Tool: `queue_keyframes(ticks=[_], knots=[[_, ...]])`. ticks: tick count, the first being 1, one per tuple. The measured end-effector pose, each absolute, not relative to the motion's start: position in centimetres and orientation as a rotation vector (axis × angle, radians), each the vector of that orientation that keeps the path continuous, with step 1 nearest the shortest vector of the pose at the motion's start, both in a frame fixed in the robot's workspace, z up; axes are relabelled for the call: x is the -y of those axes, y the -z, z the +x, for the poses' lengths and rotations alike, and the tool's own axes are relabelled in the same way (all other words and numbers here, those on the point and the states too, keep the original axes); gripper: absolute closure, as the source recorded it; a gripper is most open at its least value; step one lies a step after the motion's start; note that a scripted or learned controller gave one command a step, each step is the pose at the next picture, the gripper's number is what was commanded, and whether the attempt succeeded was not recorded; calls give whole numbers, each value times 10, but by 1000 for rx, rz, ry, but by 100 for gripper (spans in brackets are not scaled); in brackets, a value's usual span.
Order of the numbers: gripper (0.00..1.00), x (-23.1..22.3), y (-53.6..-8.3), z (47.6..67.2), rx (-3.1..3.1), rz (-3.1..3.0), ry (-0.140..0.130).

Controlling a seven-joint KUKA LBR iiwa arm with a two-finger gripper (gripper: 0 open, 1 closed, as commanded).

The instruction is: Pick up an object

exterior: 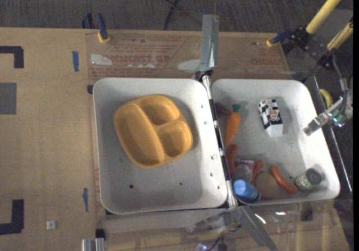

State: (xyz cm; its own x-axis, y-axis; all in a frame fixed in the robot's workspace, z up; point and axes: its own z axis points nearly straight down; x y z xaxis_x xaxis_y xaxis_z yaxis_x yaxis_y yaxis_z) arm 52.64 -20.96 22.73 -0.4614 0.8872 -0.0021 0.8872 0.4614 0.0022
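The right bin [297, 146] holds several objects. An orange carrot [232, 126] lies along its left wall. A small black-and-white patterned carton [271, 116] stands near the middle. A blue-capped bottle [243, 189], a red sausage [283, 179] and a small round can [310, 179] lie along the near wall. My gripper [322, 121] hangs over the bin's right rim, to the right of the carton and apart from every object. Nothing shows in its grasp.
The left bin [104, 154] holds an orange divided plate [152, 130]. A metal divider [208, 48] runs between the bins. A yellow pole [331, 0] with clamps stands at the back right. Cables lie on the floor beyond the bench.
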Motion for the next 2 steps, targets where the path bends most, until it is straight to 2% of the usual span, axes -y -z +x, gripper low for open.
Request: queue_keyframes(ticks=[1, 2], knots=[[0, 210, -228, 526, -2682, 1629, -1], [0, 188, -322, 638, -2475, 1925, -2]])
